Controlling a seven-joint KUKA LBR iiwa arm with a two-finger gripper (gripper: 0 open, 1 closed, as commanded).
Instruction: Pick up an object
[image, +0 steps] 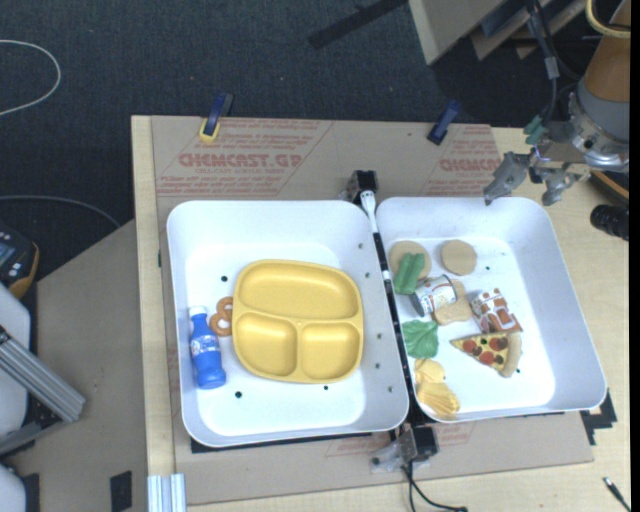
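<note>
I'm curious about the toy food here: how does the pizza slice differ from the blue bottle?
The pizza slice lies in the right bin among other toy foods; the blue bottle lies in the left bin beside the yellow divided plate. The pizza slice is a flat yellow-and-red wedge; the blue bottle is a rounded tube with a white label. Both lie flat, apart from the claw, which hangs above the right bin's far edge.

— What sits nearest the gripper (528, 183) jaws?
— A blue clamp (443, 122), just left of them and a little farther back, on the far edge of the printed cardboard sheet (300, 150).
— And farther off?
— A yellow-and-blue clamp (214, 117), well to their left on that same edge. A white cable (30, 75) loops farther left still, and a metal rail (40, 385) lies far left and much nearer.
</note>
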